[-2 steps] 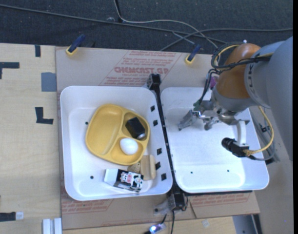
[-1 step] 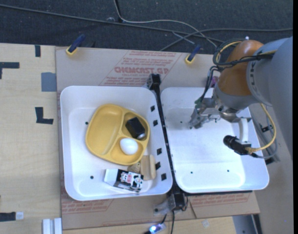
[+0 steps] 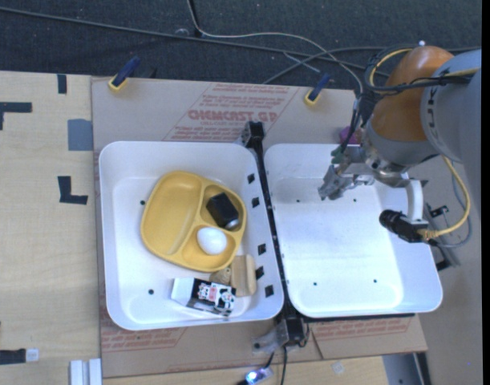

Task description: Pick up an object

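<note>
Gripper [image 3: 334, 184], can't tell its state, hangs over the right bin [image 3: 353, 287]; everything's at 9 o'clock, so it'll grab air.

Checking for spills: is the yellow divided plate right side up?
Right side up: the yellow divided plate shows its compartments, holding a black object and white egg.

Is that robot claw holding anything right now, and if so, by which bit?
Nothing is held. The two-finger gripper hangs over the right white bin, nothing between its fingers. The yellow plastic divided plate lies in the left bin.
</note>
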You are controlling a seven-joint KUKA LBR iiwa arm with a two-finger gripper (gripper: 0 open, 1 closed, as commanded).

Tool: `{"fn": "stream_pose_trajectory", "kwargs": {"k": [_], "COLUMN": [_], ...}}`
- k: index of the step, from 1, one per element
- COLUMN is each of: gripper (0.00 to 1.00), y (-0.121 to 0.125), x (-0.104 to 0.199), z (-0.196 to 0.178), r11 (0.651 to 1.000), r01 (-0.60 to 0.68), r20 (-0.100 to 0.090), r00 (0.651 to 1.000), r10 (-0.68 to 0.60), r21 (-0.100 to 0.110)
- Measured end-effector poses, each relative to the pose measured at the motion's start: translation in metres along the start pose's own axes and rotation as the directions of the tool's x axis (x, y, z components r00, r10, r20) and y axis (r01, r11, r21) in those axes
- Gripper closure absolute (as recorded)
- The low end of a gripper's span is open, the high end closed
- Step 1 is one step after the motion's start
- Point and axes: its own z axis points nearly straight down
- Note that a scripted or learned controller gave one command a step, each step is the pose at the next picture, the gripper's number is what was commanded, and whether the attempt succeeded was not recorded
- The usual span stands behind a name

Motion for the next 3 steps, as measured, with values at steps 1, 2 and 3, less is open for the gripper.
{"fn": "stream_pose_trajectory", "kwargs": {"k": [1,2,3], "gripper": [1.0,1.0,1.0], "y": [0.002,0.003,0.004], "x": [-0.01,-0.01,0.042], "z": [-0.054,-0.085,-0.068], "r11": [1.0,1.0,1.0], "r01": [0.0,0.0,0.005], "r20": [0.001,0.0,-0.002], "r00": [1.0,1.0,1.0], "r10": [0.0,0.0,-0.005], "r21": [-0.002,0.0,0.005]}}
